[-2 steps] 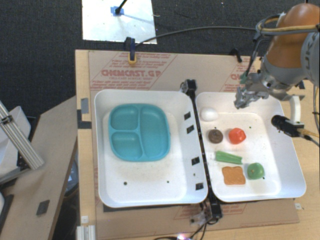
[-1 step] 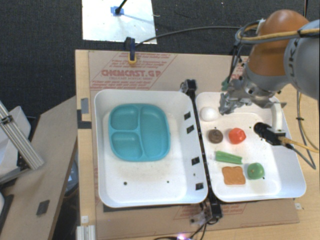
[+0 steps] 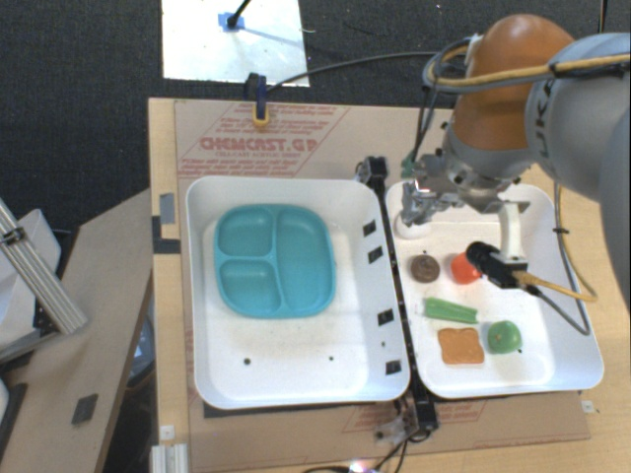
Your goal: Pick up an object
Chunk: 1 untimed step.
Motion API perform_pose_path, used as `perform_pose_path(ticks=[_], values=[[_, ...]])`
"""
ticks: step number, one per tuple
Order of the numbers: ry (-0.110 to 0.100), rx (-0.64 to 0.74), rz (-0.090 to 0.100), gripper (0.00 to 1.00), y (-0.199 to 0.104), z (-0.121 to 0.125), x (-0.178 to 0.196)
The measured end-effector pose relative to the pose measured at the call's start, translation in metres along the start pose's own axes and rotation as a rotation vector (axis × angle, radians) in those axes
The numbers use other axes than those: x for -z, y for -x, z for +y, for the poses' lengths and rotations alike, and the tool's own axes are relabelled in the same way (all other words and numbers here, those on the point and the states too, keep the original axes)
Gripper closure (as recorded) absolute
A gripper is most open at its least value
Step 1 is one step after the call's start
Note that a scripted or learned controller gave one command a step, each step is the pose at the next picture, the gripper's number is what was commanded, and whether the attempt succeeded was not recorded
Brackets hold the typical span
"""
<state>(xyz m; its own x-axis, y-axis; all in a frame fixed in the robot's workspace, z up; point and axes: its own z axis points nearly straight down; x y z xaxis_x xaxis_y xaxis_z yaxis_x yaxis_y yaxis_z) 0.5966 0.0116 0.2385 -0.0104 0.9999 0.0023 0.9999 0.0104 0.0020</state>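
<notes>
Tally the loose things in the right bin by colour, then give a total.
Brown: 2, a round cookie and a toast slice
Green: 2, a long pod and a round fruit
Red-orange: 1, a tomato
Total: 5

The arm (image 3: 552,87) is running off the picture's right edge, so its upper part is not showing. Its orange band (image 3: 508,67) and wrist are covering the back wall of the right bin (image 3: 572,363) and part of that bin's floor. The gripper (image 3: 419,210) is hanging just below the wrist, too small and cluttered for telling how its fingers are standing. Left of the left bin (image 3: 286,382), a grey metal piece (image 3: 35,274) is being cut off by the left edge.
</notes>
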Motion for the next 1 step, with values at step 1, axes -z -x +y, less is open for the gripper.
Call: perform_pose_path(ticks=[1], values=[[-0.002, 0.0, 0.0, 1.0, -0.0527, -0.0084, -0.0155]])
